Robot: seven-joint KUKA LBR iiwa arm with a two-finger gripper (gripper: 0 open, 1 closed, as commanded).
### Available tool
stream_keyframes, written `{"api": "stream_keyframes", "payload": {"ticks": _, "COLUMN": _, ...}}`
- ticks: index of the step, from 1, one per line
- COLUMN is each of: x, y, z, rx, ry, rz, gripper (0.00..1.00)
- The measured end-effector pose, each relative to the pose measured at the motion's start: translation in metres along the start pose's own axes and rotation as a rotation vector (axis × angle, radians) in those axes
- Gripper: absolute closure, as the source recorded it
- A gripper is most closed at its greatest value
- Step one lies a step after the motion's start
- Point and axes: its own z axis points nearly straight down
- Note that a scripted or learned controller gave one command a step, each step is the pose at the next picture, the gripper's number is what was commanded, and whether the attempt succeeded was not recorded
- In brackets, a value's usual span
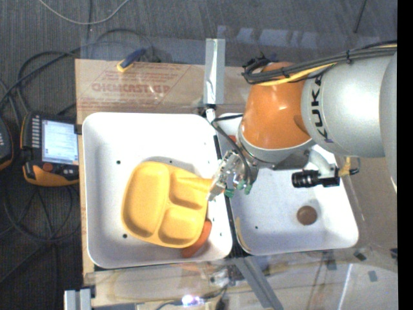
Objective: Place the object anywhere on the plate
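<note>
A yellow plate (164,202) with three compartments lies tilted in the left bin (103,147). An orange object (197,243) peeks out from under the plate's lower right rim, mostly hidden. A small brown round object (307,215) rests on the floor of the right bin (322,237). My gripper (219,185) hangs over the wall between the two bins, right at the plate's right corner. I see nothing clearly held in it.
The grey arm with its orange band (277,115) covers the top of the right bin. A handheld pendant (51,147) and cables lie left of the bench. A cardboard sheet (135,86) lies behind the left bin.
</note>
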Motion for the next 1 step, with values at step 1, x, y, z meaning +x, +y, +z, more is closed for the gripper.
{"api": "stream_keyframes", "payload": {"ticks": 1, "x": -0.0002, "y": -0.0002, "z": -0.0001, "rx": 0.0, "ry": 0.0, "rz": 0.001, "gripper": 0.0}}
